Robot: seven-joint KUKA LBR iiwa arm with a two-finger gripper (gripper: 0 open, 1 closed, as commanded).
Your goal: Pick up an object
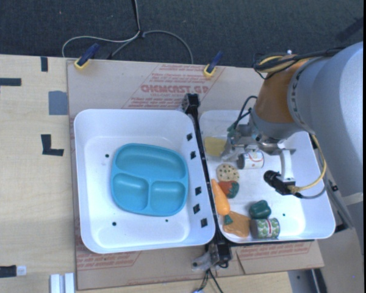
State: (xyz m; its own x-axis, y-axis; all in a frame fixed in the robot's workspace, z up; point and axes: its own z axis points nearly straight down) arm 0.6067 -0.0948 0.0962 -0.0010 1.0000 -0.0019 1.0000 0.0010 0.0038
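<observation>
Gripper [239, 153] low in right bin [317, 224], over round cookie [227, 172]. Can't tell if open or shut. Yellow block [215, 146] at 9 o'clock from gripper, just beside. Carrot [221, 200], green pepper [260, 209], can [266, 227] toward 6 o'clock. Blue plate [149, 179] in left bin. Step, I think: reaching for toy. Next: pinch one, lift straight up.
</observation>
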